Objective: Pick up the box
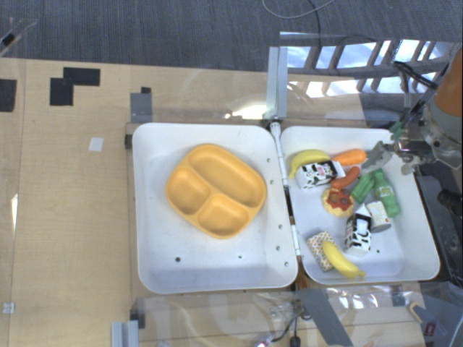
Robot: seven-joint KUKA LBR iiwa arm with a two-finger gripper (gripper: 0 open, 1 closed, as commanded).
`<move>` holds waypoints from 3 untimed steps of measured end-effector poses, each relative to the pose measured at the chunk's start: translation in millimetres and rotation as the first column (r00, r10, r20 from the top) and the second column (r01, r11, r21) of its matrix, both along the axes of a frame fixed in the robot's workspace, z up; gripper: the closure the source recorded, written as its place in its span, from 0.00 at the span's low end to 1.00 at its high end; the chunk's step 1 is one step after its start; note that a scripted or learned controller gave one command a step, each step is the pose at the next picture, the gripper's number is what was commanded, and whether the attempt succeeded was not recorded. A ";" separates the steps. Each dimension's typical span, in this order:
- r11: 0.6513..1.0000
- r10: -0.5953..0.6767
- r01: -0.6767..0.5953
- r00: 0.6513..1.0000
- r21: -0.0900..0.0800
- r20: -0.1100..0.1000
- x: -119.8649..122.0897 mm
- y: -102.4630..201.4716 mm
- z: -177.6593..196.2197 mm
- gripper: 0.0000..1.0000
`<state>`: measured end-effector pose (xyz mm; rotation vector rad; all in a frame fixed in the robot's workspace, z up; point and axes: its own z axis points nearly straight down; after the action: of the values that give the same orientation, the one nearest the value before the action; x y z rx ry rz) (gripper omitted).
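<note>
The arm is cut off by the frame's edge at 3 o'clock, so little beyond its orange band and wrist shows. The hand is dark and small; how its fingers stand cannot be told. The two cow-print items and are too small to read as box or carton. At 6 o'clock, tabletop brackets run off the frame

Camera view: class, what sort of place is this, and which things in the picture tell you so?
Probably a robotics lab bench for pick-up trials: two white bins set side by side, toy food such as a banana, and a robot pincer over the right bin.
</note>
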<state>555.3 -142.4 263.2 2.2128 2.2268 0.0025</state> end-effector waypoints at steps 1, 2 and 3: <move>1.000 -0.009 0.009 1.000 0.001 0.000 -5.5 89.7 -78.9 0.00; 0.999 -0.049 0.049 0.999 0.001 0.001 -67.7 123.7 -78.3 0.00; 0.999 -0.050 0.050 0.999 0.002 0.006 -65.9 123.8 -67.4 1.00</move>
<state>489.3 -18.6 195.7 2.2661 2.1686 0.0110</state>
